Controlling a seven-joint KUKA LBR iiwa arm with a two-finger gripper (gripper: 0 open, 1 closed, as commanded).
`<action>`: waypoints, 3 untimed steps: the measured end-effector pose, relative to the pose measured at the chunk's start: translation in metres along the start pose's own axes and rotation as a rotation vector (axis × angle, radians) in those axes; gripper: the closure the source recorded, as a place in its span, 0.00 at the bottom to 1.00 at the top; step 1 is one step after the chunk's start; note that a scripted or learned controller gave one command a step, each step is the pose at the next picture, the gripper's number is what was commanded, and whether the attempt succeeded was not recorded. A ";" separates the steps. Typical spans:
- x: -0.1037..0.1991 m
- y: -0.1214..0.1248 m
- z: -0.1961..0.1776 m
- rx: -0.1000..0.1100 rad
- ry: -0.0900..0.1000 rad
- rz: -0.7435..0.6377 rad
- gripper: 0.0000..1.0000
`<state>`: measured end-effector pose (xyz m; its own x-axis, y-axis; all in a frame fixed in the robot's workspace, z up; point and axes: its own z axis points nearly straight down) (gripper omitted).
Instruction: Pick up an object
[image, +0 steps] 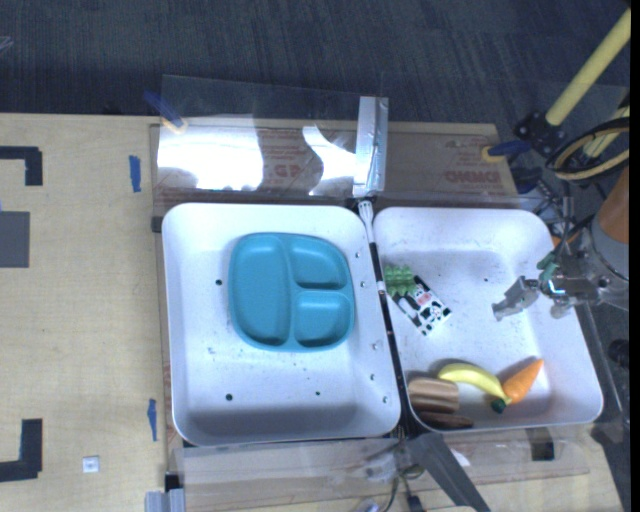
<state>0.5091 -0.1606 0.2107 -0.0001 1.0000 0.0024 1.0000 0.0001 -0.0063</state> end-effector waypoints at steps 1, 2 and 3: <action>0.000 0.000 0.000 0.000 0.000 0.000 0.00; 0.066 0.026 0.078 0.006 0.001 -0.010 0.00; 0.067 0.060 0.095 -0.014 -0.002 -0.083 0.00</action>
<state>0.5687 -0.0932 0.1154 -0.0829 0.9966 0.0001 0.9965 0.0828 0.0074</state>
